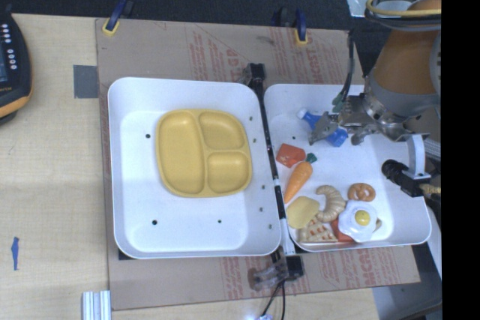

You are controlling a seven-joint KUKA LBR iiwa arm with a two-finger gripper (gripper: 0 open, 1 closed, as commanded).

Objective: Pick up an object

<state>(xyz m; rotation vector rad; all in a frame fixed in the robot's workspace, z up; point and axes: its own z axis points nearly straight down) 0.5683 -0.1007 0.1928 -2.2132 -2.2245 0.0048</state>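
So the arm [401, 49] comes in from the right over the right bin [420, 232], and the gripper [339, 130] is sitting low over the upper part of that bin. There's a small blue object [321, 124] right at the fingertips, touching or nearly so, but I honestly can't tell whether the jaws are apart or closed on it, since the metal bits and the blue thing blur together.

The rest of the toy food is bunched in the lower half of the right bin: a red piece [289, 155] near the left wall, an orange carrot [298, 177] with a green top just below it, a pale yellow wedge [302, 211], a croissant [331, 198], a pretzel [361, 192], a fried egg [360, 220] and a waffle-ish thing [319, 233] tucked under the pile.

The left bin [127, 161] has a yellow divided plate [202, 152] with three compartments, roughly centred.

As for writing: the cardboard sheet [187, 49] under the bins has faint reddish print running along its edges, too washed out to read. A black and orange handheld unit [11, 64] on the far left has buttons, with nothing legible. Blue and yellow clamps [115, 17] pin the cardboard at the top edge.
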